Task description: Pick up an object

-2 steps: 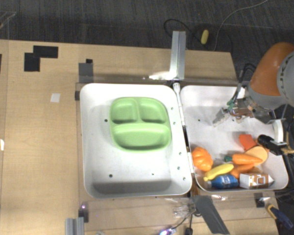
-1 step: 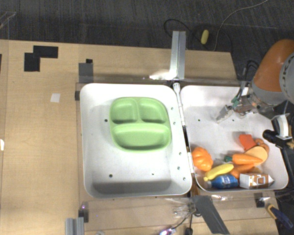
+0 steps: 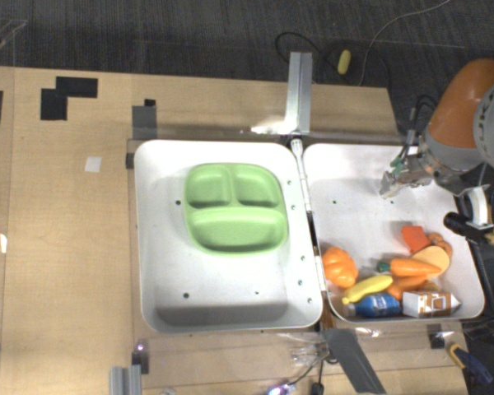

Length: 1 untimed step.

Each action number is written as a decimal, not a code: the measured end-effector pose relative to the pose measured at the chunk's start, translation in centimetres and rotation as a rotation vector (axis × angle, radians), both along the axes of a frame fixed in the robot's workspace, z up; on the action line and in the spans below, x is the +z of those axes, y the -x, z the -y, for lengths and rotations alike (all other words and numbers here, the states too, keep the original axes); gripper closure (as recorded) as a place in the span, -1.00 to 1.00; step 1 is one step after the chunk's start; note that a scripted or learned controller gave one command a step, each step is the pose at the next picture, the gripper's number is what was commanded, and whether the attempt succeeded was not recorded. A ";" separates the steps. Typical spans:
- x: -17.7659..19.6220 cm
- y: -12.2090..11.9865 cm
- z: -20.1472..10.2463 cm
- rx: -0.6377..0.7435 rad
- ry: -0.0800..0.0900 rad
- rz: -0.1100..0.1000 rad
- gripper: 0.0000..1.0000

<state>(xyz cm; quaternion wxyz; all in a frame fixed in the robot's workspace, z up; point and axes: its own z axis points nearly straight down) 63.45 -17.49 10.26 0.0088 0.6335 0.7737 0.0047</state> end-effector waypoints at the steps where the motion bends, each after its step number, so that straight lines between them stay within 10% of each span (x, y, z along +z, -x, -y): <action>1: 4.0 10.0 -2.8 0.087 -0.002 -0.013 1.00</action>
